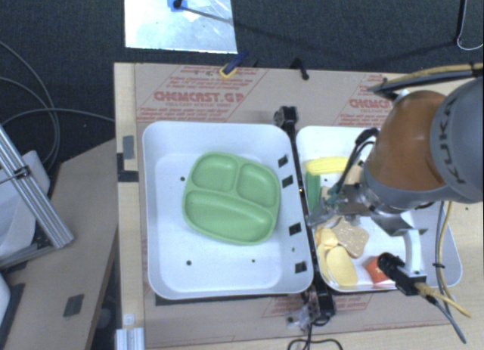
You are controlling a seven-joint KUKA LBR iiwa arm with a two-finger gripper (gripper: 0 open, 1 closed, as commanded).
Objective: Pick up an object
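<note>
The right bin (454,265) holds several toy food items. A yellow corn cob (325,165) lies near its far left, with a green piece (312,187) just below it. Toward the front sit a tan cookie-like piece (350,236), a pale yellow piece (340,267) and a small red piece (373,269). My gripper (334,206) reaches down into this bin, just above the tan piece and beside the green piece. The arm's wrist covers much of it, and I see nothing clearly between its tips.
The left bin (166,265) holds a green divided plate (231,198). A ridge with black clips (293,190) separates the two bins. The bulky grey and orange arm (420,152) covers the right bin's middle and back.
</note>
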